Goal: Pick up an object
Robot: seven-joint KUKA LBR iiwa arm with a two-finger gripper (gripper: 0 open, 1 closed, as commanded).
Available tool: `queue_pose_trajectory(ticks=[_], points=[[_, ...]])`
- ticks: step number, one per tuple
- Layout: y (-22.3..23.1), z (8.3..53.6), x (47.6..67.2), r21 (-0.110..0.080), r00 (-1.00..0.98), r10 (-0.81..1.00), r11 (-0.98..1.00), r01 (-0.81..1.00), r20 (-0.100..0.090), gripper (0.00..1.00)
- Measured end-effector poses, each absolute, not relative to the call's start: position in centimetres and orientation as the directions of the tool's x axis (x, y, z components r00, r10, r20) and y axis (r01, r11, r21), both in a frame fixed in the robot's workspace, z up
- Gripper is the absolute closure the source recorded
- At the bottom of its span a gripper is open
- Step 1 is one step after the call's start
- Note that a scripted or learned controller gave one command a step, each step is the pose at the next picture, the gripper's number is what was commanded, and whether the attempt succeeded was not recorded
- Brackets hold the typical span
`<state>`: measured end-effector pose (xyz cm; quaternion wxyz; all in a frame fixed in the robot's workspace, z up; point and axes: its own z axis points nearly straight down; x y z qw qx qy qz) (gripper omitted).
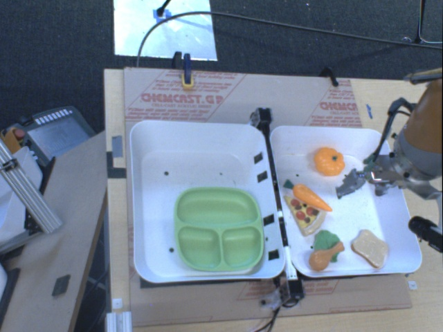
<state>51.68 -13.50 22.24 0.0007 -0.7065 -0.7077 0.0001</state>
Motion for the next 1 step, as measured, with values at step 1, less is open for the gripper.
queue_pose_trajectory(ticks=[1], points=[[-13.03, 16.67, 52.58, -0.002, -0.001, 1.000, 0.001, 1.000, 0.001, 0.00]])
